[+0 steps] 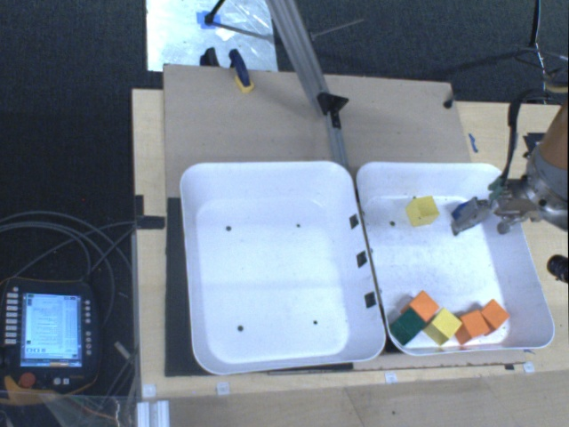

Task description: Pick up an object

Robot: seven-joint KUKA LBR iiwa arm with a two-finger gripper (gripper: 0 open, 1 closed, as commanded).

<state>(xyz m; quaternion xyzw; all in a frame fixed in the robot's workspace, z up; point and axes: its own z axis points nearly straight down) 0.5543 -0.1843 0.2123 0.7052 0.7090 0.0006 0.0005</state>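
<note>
A desk (267, 114) seen from above at a slant carries two shallow white bins side by side. The left bin (200, 265) has a bare white floor with a few small dark dots. The right bin (524, 278) holds several small blocks.

A yellow block (422, 210) sits alone near the far end of the right bin, well apart from the others. At the bin's near end a cluster lies close together: an orange block (424, 305), a green block (407, 326) just beside it, a second yellow block (442, 326), and two more orange blocks (484, 318) toward the right corner.

The arm (556, 163) enters from the right edge. Its gripper (471, 212) reaches over the far part of the right bin, just to the right of the lone yellow block and apart from it. The fingers are too small and blurred to tell whether they are spread or pressed together; nothing is visibly between them.

A grey pole (302, 52) slants across the far side of the desk. On the floor to the left lies a handheld control panel (49, 332) with a lit screen and cables.
</note>
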